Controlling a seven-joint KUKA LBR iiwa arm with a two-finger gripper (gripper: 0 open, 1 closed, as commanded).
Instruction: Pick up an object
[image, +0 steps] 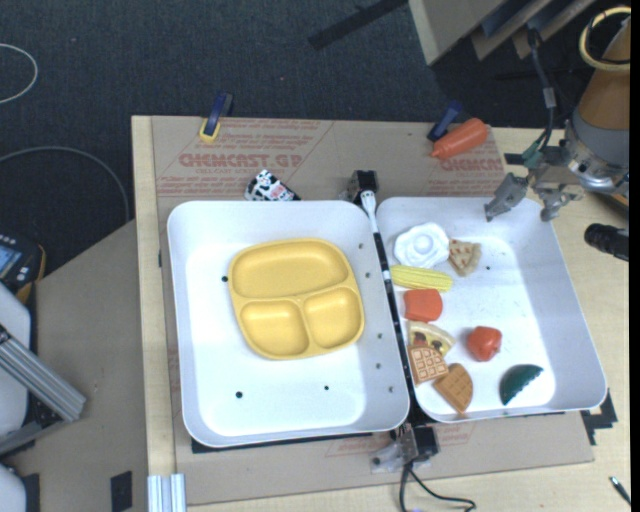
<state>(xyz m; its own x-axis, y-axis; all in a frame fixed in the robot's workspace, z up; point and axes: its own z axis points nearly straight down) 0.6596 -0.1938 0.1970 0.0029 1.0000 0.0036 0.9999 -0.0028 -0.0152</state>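
My gripper (525, 203) hangs over the far right corner of the right bin (545, 300), open, its two grey fingers (498, 204) spread apart with nothing between them. Toy foods lie in that bin, left of and nearer than the gripper: a white fried egg (421, 243), a brown cookie (463, 257), a yellow corn cob (420, 278), an orange-red block (423, 304), a red tomato (484, 342), a waffle (428, 362), a brown piece (455, 387) and a dark green piece (520, 380).
A yellow divided plate (295, 297) fills the middle of the left bin (195, 330). An orange carrot (460, 138) and a blue-yellow clamp (213, 117) lie on the board behind the bins. A black-and-white item (268, 186) sits by the left bin's far rim.
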